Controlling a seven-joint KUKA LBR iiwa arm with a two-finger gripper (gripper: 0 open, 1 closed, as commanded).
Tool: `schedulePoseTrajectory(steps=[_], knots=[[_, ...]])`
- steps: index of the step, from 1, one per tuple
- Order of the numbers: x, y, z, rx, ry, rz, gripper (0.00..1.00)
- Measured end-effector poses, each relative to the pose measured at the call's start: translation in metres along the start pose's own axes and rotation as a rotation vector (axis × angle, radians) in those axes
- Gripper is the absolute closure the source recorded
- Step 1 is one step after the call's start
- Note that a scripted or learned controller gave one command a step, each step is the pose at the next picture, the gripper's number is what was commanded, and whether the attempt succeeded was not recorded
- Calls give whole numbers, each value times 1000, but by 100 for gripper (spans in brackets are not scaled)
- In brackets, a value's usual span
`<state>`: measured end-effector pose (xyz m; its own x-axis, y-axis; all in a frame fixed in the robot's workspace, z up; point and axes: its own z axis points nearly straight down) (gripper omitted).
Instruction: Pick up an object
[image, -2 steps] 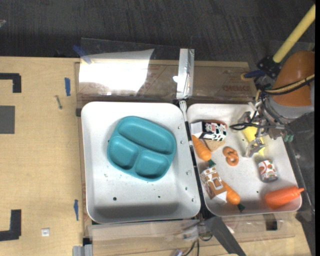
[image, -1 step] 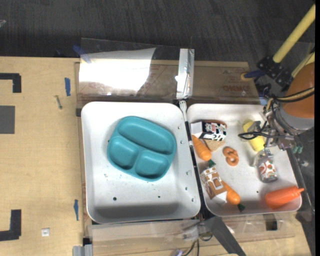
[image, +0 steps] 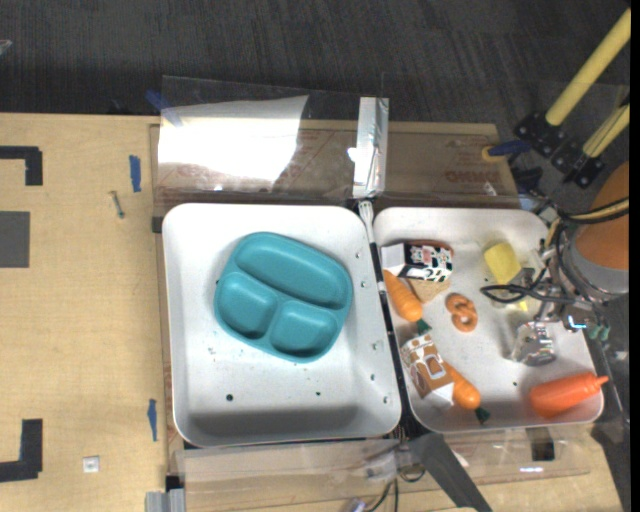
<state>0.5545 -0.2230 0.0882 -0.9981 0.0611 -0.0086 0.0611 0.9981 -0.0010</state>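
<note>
The right bin (image: 480, 418) holds several small items. A yellow block (image: 502, 262) lies near its back, and a black-and-white patterned carton (image: 428, 260) sits at the back left. An orange carrot (image: 404, 297) rests along the left wall. A small pretzel (image: 462, 311) is in the middle, with a brown-and-white box (image: 426, 364) and a short carrot (image: 463, 390) in front of it. A fat orange carrot (image: 566, 392) lies at the front right. My gripper (image: 536, 343) hangs low over the right side of this bin, just behind that fat carrot.
The left bin (image: 200, 400) carries a teal divided plate (image: 284, 293). Between the bins runs a raised divider (image: 382, 320). The arm with its orange band (image: 606, 245) and loose cables crowds the right bin's far right edge. Yellow struts (image: 590, 65) stand at the back right.
</note>
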Motion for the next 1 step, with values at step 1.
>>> schedulePoseTrajectory(steps=[1], knots=[[-79,48,1,-2,-2,-168,0]])
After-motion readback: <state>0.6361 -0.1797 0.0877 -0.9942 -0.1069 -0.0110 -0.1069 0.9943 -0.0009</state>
